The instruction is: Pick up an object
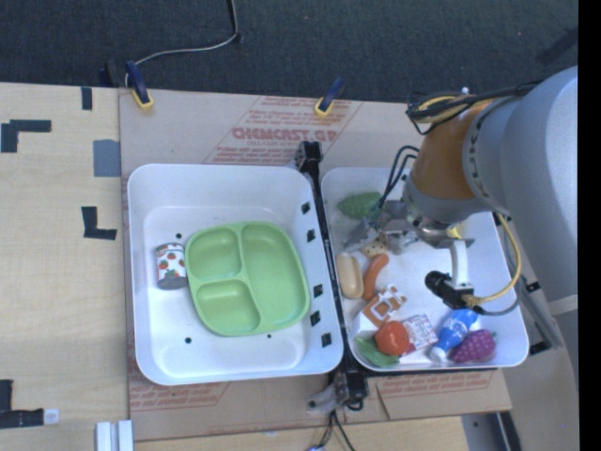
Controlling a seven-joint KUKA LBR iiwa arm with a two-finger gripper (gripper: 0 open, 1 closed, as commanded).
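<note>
Several toys crowd the right bin [488, 228], and my fingers [380, 235], whose spread I cannot tell, hang near its far-left corner above the sausage [376, 272] and bread roll [349, 275]; I should descend squarely over one.

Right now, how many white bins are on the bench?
2. The left bin holds a green divided plate; the right bin holds toy food, under the gripper.

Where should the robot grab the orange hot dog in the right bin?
Probably across the middle of the hot dog, coming straight down from above. It lies flat and is long and thin, so its narrow width suits a pinch. The bun lies close on its left.
</note>
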